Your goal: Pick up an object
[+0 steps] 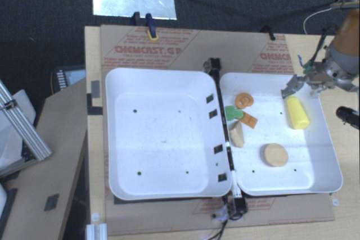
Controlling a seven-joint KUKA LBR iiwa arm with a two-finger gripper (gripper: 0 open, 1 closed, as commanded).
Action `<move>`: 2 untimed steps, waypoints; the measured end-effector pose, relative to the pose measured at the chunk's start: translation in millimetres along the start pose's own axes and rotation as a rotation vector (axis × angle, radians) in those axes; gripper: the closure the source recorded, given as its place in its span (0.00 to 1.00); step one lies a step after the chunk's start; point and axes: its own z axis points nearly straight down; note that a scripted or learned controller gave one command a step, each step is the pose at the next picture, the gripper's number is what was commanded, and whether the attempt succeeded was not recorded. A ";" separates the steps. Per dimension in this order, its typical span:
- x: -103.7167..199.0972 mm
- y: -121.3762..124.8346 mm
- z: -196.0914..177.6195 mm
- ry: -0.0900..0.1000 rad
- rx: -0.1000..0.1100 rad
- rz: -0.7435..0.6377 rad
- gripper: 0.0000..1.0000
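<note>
Hovering at the right bin's (332,174) far edge, the hand (304,85) sits just above the yellow cylinder (297,112) (long axis running away from us); finger state I cannot tell.

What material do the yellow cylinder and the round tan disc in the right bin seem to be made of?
Yellow cylinder: probably plastic or foam; even bright colour, smooth surface, soft sheen. Round tan disc: possibly wood or foam; pale matte face, no shine. The view is too coarse to be sure.
</note>
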 end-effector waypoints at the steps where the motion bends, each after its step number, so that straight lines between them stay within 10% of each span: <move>1: 10.2 26.1 105.7 0.001 0.001 -0.005 0.00; 2: 91.0 -51.4 20.9 0.003 0.000 -0.007 0.00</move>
